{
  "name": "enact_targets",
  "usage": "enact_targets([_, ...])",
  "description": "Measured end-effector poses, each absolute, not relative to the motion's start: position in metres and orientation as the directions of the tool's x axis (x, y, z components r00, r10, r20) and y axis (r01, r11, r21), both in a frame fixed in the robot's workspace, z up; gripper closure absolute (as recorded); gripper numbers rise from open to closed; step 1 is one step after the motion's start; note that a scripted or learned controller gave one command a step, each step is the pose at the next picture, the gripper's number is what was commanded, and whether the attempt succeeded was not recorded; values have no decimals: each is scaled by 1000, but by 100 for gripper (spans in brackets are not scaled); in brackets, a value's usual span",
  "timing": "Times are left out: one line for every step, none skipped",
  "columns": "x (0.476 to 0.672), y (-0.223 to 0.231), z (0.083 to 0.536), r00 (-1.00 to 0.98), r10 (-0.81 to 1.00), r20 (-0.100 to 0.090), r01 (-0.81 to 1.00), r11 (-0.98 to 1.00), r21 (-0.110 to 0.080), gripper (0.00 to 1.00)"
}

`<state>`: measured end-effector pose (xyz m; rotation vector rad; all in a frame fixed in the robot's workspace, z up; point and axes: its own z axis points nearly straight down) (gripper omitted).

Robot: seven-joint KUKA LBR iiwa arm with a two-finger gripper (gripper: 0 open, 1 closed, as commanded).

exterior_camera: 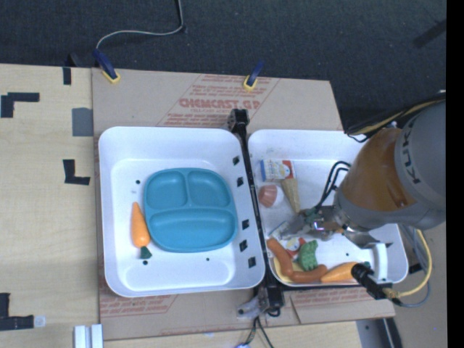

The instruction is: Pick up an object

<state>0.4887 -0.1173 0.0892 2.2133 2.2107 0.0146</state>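
the gripper (pixel 299 222) hangs low in the right bin (pixel 377 145), and i cannot tell how it is set. just below it lie a green leafy toy (pixel 307 255), a hot dog (pixel 290 264) and an orange carrot (pixel 341 272) (all crowded at the near wall). left of it sit a small carton (pixel 275 170) and a cone (pixel 291 191). the left bin (pixel 116 151) holds a blue divided plate (pixel 190 210) and another carrot (pixel 139 227).

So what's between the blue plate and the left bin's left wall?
In the camera view, a toy carrot lies between the blue plate and the left wall.
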Motion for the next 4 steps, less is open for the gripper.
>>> enact_targets([557, -106, 87, -2, 1000, -2, 1000, 2, 8, 0])
enact_targets([598, -108, 85, -1, 1000, -2, 1000, 1, 3, 0])
enact_targets([598, -109, 95, -1, 1000, -4, 1000, 2, 4, 100])
enact_targets([582, -32, 184, -2, 1000, 1, 1000, 2, 0, 100])
